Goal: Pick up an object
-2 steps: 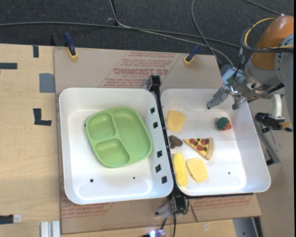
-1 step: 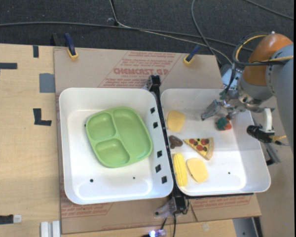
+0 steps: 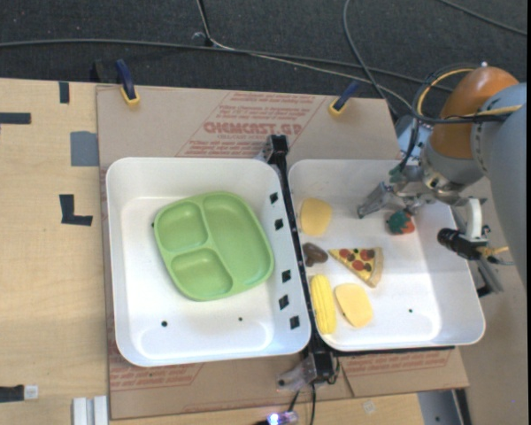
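Dark carpet and loose cables lie behind the bench point(image 3: 35, 237), where a cardboard sheet carries two white bins. In the left bin point(image 3: 128, 326) rests a green divided plate point(image 3: 214, 244). In the right bin point(image 3: 451, 321) lie a pale yellow round piece point(image 3: 316, 216), a small brown piece point(image 3: 314, 254), a pizza slice point(image 3: 360, 262), a corn cob point(image 3: 322, 303) and a yellow oval piece point(image 3: 354, 305). The gripper point(image 3: 392, 204) hangs low over the right bin's far right part, jaws spread apart with nothing between them. A small red-and-green toy point(image 3: 401, 223) sits just below and right of the fingertips, the likeliest target. The risk is a miss: the toy looks offset from the gap, so a closing finger could knock it toward the bin's wall or pinch only its edge and let it slip. Its shape is too small to make out.
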You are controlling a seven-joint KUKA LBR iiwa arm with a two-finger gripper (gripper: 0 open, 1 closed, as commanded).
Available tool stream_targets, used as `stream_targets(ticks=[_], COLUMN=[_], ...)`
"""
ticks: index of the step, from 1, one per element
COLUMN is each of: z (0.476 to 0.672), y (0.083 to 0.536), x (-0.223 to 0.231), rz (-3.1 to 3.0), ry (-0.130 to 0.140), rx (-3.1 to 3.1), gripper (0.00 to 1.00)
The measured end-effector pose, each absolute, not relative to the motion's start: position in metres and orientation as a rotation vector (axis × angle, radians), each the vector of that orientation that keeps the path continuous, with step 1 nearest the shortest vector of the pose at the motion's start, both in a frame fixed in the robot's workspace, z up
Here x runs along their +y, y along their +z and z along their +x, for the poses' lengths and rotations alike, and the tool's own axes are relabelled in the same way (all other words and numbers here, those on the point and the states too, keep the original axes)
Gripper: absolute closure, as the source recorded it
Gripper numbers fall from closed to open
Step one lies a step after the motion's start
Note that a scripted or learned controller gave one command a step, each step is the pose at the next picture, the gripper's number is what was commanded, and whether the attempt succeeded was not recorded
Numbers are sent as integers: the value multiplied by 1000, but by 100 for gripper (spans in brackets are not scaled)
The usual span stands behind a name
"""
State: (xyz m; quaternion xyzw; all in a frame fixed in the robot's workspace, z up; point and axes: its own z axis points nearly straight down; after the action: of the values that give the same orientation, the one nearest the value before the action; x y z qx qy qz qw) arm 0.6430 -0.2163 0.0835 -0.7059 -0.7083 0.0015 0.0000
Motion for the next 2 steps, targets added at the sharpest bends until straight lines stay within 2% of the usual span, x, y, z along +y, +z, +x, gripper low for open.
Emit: stream_targets(ticks=[1, 2], z=[644, 640], y=[93, 151], x=[-217, -211], rz=[-2219, -2220], ry=[6, -1], rx=[-2230, -2223], gripper=[100, 100])
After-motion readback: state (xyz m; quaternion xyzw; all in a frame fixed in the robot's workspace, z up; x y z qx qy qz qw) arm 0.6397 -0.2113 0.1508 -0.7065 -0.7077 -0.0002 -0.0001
